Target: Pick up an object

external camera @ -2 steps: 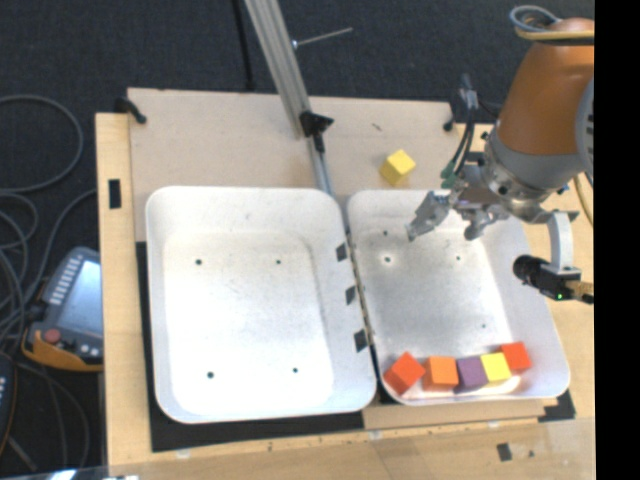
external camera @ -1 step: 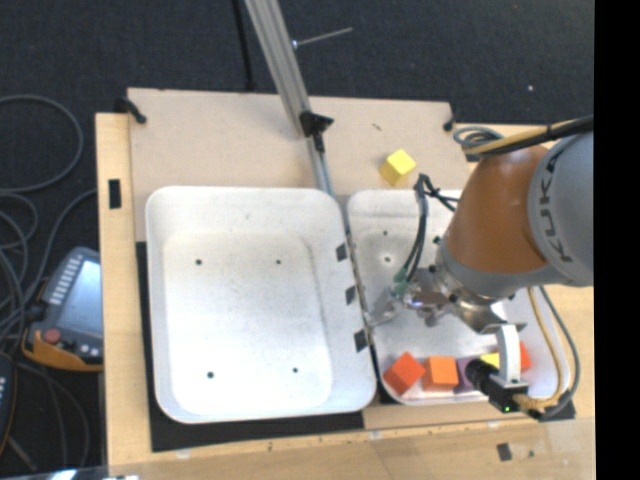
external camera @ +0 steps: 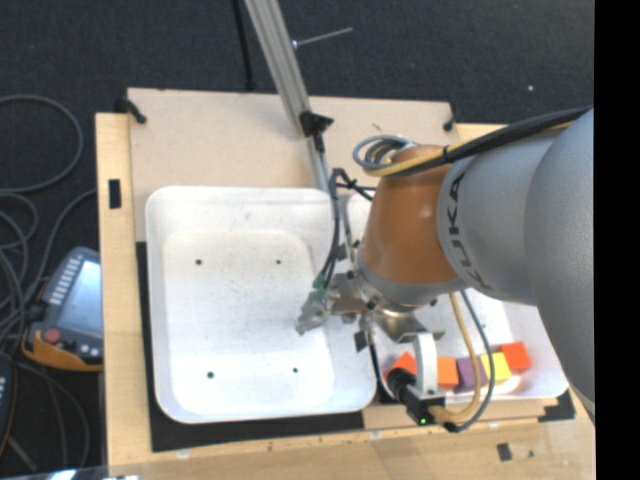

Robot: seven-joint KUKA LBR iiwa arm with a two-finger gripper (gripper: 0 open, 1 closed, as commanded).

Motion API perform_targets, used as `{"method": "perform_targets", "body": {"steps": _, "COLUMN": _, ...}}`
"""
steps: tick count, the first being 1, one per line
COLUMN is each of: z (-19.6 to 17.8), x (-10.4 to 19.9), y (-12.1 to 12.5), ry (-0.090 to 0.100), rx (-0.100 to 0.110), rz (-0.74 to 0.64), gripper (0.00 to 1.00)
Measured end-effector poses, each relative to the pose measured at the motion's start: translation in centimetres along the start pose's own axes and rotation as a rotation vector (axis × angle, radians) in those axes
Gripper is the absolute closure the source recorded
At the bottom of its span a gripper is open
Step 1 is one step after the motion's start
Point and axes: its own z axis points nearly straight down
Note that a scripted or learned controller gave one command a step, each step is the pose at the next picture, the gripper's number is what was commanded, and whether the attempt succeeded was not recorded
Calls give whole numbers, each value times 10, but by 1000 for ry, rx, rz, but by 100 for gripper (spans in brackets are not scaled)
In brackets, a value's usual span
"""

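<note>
My gripper [external camera: 314, 314] hangs below the orange wrist band [external camera: 405, 228], over the right edge of the left white bin [external camera: 180, 218]. I see nothing held in it. Several small blocks lie in the right bin at the lower right: an orange block [external camera: 512, 356], a yellow block [external camera: 494, 369], a purple block [external camera: 470, 372] and a white piece [external camera: 428, 360]. The arm covers most of the right bin [external camera: 535, 386].
A metal rail [external camera: 280, 53] slants from the top down to the gap between the bins. Cables [external camera: 378, 151] coil behind the arm. A teach pendant [external camera: 70, 308] lies on the floor left of the bench. The bench's wooden edge [external camera: 118, 268] frames the bins.
</note>
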Motion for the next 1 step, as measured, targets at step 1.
{"method": "perform_targets", "body": {"steps": 1, "z": -85, "x": -1, "y": 45, "ry": -2, "rx": -10, "rz": 7, "gripper": 0}}
